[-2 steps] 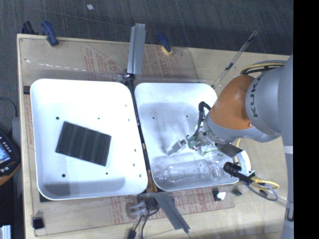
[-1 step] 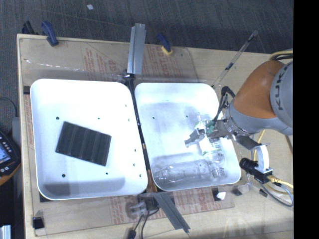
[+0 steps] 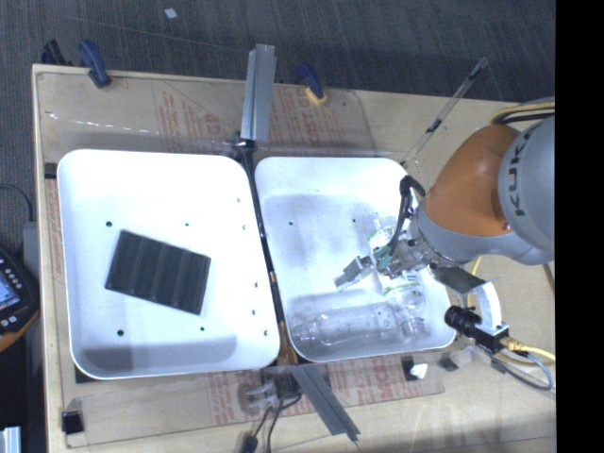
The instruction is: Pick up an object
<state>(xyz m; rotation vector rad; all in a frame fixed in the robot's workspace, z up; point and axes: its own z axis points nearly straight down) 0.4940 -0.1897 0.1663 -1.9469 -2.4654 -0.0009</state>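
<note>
Clear plastic bottle (image 3: 354,327) lies in the right bin (image 3: 311,182) — near the front. Just above it hangs the pincer (image 3: 363,267) — open or closed, I cannot tell.

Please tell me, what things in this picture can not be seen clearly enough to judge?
- Gripper, camera view: its fingers are small and mixed with wires, so open or shut is unclear.
- Clear plastic bottle in the right bin: transparent against the white floor, its outline is faint.
- Dark ribbed pad in the left bin: material too small to tell.
- Arm: cut off by the right edge.
</note>
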